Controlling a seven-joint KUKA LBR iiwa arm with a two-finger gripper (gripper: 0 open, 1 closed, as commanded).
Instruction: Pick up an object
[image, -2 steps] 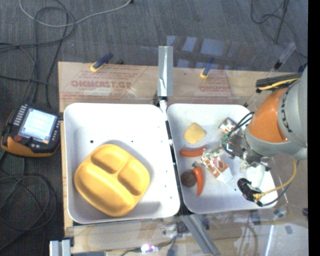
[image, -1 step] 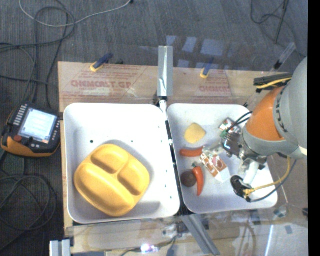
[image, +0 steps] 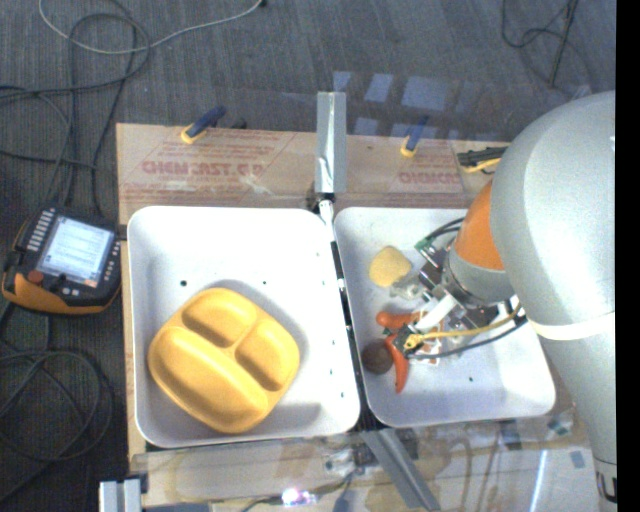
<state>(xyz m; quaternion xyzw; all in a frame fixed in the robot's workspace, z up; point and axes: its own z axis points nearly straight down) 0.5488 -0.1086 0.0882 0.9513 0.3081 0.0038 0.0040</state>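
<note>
In the right bin (image: 500, 395) lie a pale yellow lump (image: 389, 265), a red-orange curved piece (image: 399, 368) and a small dark brown round thing (image: 376, 357). My gripper (image: 424, 322) reaches down from the right and hangs low over the bin's left half, right at the upper end of the red-orange piece and just below the yellow lump. Wires and the gripper body hide what lies under it. Nothing can be seen held.
The left bin (image: 160, 240) holds a large yellow three-compartment tray (image: 225, 357). A metal divider post (image: 330, 150) stands between the bins at the back. An orange teach pendant (image: 65, 260) lies on the floor at left. The arm's grey body (image: 565, 230) covers the right bin's right side.
</note>
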